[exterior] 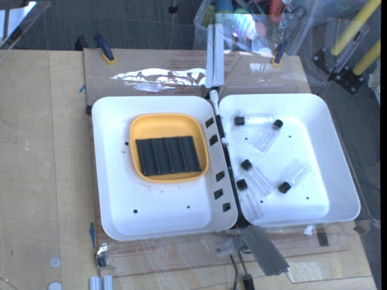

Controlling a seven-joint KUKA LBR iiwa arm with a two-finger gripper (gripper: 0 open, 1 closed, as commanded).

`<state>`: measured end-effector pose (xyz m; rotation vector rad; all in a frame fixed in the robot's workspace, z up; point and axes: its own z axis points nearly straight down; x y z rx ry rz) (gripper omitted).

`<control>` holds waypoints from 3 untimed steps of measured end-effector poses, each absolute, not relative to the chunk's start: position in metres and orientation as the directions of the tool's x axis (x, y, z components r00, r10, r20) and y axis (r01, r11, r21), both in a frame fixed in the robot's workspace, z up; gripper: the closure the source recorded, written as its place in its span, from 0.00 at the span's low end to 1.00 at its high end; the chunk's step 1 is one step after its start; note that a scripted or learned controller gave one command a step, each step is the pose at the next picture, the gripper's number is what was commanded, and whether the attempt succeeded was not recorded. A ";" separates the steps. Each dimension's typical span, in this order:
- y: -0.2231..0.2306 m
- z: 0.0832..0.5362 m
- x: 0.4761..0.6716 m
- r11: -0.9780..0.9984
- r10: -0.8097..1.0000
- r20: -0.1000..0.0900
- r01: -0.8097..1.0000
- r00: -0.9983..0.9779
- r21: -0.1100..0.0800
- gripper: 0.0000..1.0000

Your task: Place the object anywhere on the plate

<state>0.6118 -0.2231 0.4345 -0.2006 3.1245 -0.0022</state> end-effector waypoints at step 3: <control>-0.223 0.436 0.517 0.472 -0.882 -0.003 -0.882 -0.472 0.000 1.00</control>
